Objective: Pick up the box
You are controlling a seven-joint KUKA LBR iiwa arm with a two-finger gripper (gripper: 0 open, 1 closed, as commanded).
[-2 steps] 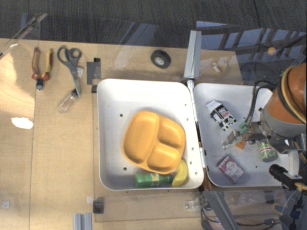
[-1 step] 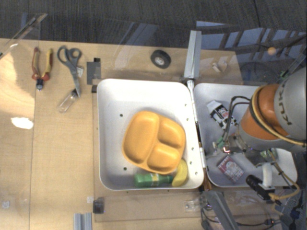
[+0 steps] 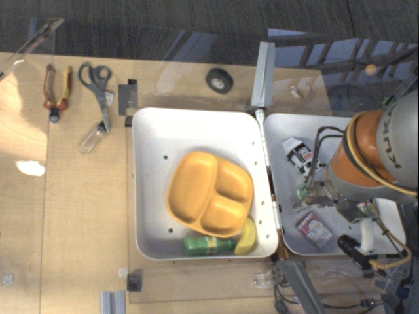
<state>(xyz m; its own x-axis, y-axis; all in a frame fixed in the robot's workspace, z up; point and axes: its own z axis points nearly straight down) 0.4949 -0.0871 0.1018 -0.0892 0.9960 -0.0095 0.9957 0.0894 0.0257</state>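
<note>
- My arm (image 3: 376, 152) reaches over the right bin (image 3: 278, 231) from the bench's right edge.
- My gripper (image 3: 319, 196) sits low over that bin's middle; whether it is open or closed cannot be determined.
- The box (image 3: 313, 229), reddish and flat, lies near the right bin's front edge, just beside my gripper.
- The left bin (image 3: 154, 142) carries a yellow divided tray (image 3: 211, 193) and a green item (image 3: 208, 244) at its front edge.

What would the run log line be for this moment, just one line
arm: over right bin | box: flat on right bin floor | left bin: yellow divided tray, green item | pick: not done
</note>
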